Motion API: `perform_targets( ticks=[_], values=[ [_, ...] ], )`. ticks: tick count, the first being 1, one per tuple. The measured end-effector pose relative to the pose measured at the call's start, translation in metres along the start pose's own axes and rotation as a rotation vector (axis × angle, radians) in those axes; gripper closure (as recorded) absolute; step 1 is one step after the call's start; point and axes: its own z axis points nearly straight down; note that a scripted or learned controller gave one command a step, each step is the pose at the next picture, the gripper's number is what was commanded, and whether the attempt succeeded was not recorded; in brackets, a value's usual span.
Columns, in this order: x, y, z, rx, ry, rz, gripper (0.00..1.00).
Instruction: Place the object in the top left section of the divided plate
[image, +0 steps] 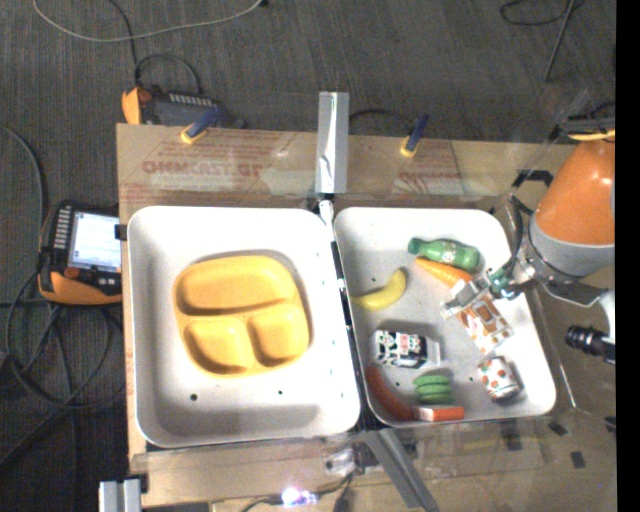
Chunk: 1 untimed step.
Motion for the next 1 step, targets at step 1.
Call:
perform_targets(
  ticks=[1],
  values=[
    [0.0672,0.0285,-0.0551,0.003,-0.002,0.158,1.00]
  ],
)
